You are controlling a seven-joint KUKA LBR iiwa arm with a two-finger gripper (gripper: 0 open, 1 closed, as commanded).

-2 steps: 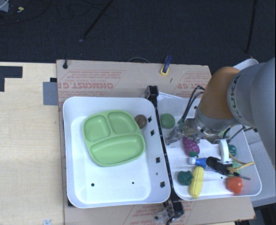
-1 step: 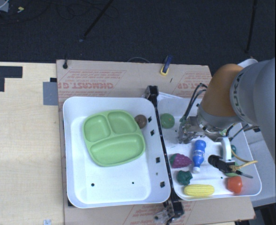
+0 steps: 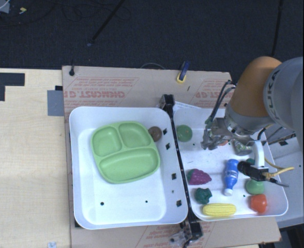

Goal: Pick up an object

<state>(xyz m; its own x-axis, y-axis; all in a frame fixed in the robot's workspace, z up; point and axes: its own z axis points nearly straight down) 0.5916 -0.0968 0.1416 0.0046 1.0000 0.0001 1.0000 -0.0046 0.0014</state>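
The right bin [image 3: 281,206] holds several toy foods: a round green piece [image 3: 183,133] near its far left, purple grapes [image 3: 198,176], a dark green broccoli [image 3: 203,195], a yellow corn cob [image 3: 218,209], a blue bottle [image 3: 230,176], a green fruit [image 3: 255,186] and a red-orange tomato [image 3: 259,203]. My gripper [image 3: 211,140] hangs low over the bare far part of this bin. It is to the right of the round green piece and beyond the bottle. Nothing shows in its grasp.
The left bin [image 3: 85,200] holds a green divided plate [image 3: 125,151] and a small brown ball [image 3: 154,133] at the plate's right edge. A black divider [image 3: 177,154] runs between the bins. The arm's orange band [image 3: 255,89] looms over the right bin's far right corner.
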